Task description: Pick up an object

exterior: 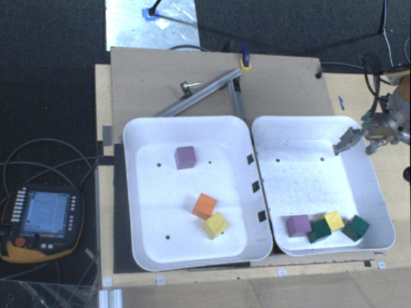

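The left bin [138, 140] holds a purple cube [185, 157] near its back, with an orange cube [204, 205] and a yellow cube [216, 225] touching near its front. Along the front of the right bin [302, 133] lie a purple cube [298, 225], a dark green cube [318, 230], a small yellow cube [334, 220] and another green cube [356, 227]. My gripper [360, 142] hangs open over the right bin's back right corner, fingers spread, nothing between them, well away from the cubes.
A metal bar [199, 93] lies slanted on the brown board behind the bins. A teach pendant [42, 220] with cables rests on the floor at left. A foil sheet [153, 15] lies at the top.
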Robot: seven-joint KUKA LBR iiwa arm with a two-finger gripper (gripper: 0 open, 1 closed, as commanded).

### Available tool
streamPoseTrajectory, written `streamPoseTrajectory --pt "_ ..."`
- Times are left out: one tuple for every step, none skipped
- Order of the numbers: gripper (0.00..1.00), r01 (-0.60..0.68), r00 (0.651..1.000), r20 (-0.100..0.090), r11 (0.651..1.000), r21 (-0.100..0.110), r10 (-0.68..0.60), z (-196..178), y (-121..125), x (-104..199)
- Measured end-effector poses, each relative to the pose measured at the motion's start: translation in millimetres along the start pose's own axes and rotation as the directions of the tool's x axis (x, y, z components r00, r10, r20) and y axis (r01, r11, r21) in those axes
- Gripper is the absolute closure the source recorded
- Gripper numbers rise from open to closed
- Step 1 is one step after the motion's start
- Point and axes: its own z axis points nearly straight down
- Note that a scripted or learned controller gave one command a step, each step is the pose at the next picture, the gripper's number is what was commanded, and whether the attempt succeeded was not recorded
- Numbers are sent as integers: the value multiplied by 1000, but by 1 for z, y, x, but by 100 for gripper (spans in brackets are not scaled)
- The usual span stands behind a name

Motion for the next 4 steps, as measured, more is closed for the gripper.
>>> streamPoseTrajectory --pt "0 0 1000 1 1000 0 0 0 0 0" --pt "0 -4 1000 1 1000 3 4 47 5 -8" --pt "0 -2 1000 -1 1000 4 2 102 3 2" --pt "0 -2 1000 0 1000 3 2 137 3 2"
